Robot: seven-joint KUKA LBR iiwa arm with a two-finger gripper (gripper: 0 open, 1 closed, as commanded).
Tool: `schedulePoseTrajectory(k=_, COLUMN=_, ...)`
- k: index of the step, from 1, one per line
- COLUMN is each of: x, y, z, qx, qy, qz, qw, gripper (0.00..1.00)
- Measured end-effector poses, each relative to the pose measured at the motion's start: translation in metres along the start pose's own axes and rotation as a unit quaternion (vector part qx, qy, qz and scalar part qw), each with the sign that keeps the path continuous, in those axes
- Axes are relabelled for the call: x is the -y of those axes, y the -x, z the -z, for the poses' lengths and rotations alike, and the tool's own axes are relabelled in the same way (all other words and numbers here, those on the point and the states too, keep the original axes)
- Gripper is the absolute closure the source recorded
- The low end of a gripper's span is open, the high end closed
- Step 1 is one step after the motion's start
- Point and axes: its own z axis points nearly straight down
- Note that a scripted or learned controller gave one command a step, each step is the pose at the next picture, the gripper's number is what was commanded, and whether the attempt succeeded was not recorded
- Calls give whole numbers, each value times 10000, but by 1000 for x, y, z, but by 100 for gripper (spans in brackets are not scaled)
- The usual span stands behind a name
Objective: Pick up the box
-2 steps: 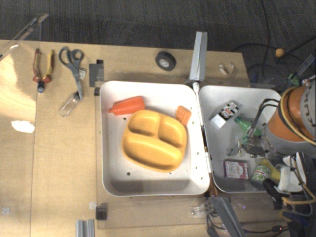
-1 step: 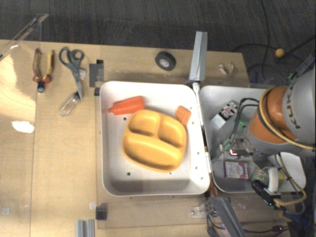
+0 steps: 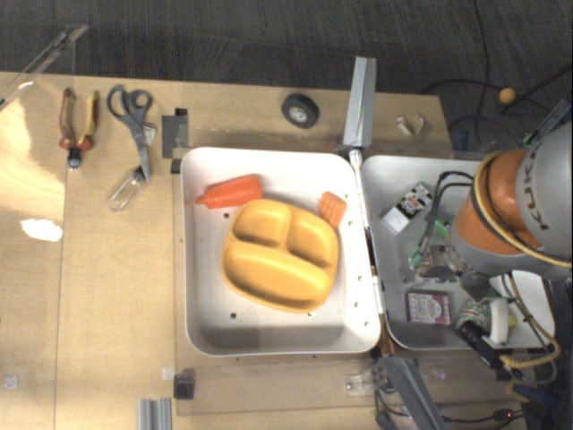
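Observation:
A small purple and white box (image 3: 428, 307) lies flat in the right bin (image 3: 390, 328), near its front left corner. The grey arm with its orange band (image 3: 501, 206) hangs over the middle of that bin. My gripper (image 3: 435, 265) reaches down at the arm's left side, just above and behind the box, amid green and black cables. In this view nothing is seen held in it. The arm hides the right half of the bin.
A small black and white item (image 3: 414, 199) and a white scrap (image 3: 394, 219) lie at the back left of the right bin. The left bin (image 3: 199, 321) holds a yellow divided plate (image 3: 281, 253), an orange carrot (image 3: 230, 192) and an orange piece (image 3: 332, 208). Scissors (image 3: 134, 119), pliers (image 3: 76, 124) and a tape roll (image 3: 300, 110) lie on the bench.

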Motion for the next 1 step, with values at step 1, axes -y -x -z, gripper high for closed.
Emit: schedulePoseTrajectory(k=1, x=0, y=0, z=0, qx=-1, qy=-1, qz=-2, qw=10000, gripper=0)
